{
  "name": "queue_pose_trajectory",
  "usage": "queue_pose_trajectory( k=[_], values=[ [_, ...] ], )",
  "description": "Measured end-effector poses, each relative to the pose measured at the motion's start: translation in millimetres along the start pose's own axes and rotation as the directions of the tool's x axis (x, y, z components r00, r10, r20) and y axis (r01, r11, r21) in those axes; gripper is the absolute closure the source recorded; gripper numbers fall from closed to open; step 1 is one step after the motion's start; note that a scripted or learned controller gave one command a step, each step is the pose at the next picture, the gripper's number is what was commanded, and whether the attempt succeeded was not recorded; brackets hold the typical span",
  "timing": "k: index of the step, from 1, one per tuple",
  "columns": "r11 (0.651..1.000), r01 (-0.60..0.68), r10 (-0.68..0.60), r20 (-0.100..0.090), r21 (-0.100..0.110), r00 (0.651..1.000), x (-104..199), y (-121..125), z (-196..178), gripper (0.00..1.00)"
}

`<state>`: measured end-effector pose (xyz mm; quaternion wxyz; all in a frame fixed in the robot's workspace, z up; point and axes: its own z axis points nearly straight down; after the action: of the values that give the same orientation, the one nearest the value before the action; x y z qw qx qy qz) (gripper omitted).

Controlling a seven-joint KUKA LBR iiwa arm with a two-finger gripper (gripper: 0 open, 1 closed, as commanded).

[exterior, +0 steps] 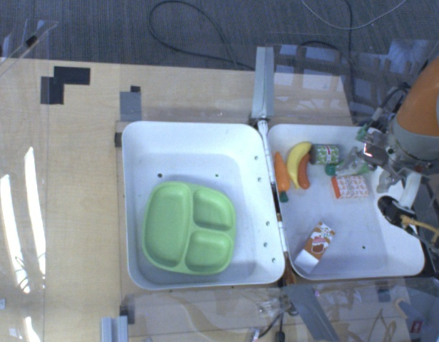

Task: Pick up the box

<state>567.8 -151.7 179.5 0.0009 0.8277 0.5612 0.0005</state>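
Note:
A small orange and white box (317, 243) with a picture on it lies tilted near the front left corner of the right bin (362, 262). A flat red and white patterned packet (350, 187) rests in the middle of that bin. My gripper (396, 182) hangs over the bin's right side, just right of the packet and well behind and to the right of the box. Nothing shows between its fingers. The arm's orange band (427, 109) sits above it.
A yellow banana (299, 162), an orange carrot (280, 175) and a green can (325, 154) lie at the back left of the right bin. The left bin (169, 137) holds a green divided plate (190, 227). A metal divider (262, 84) stands behind the bins.

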Motion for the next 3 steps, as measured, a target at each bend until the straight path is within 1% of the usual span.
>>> queue_pose_trajectory(
  k=[1,2,3],
  values=[
    [1.0,-0.005,0.005,-0.002,-0.006,1.0,-24,7,92,0.0],
    [1.0,0.029,-0.029,-0.001,-0.005,1.0,2,42,92,0.0],
    [0.997,-0.072,0.072,0.002,0.008,0.997,23,60,93,0.0]
  ],
)
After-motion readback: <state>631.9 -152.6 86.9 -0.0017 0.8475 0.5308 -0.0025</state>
